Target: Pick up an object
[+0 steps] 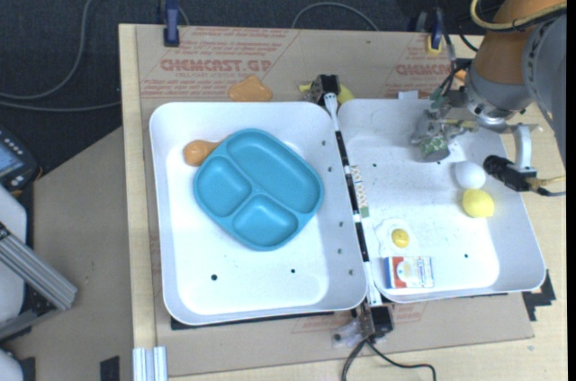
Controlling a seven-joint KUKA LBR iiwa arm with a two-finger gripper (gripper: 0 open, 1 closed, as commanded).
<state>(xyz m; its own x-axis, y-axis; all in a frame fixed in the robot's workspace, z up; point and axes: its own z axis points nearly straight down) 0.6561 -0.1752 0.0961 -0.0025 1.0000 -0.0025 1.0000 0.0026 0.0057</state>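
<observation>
I hang at the upper right of the frame over the right bin (504, 271), my gripper (434, 139) low above bare floor; whether it has anything I cannot tell. The white ball (470, 175) and yellow lemon (479, 204) lie just below and right of me, the carton (410, 271) near the bottom edge. Closing here, I would likely catch nothing, and round things may roll off if nudged.

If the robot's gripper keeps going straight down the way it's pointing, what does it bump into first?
Most likely the bare white floor of the right bin. The gripper points down there, and the white ball sits off to one side, though depth is hard to judge.
</observation>
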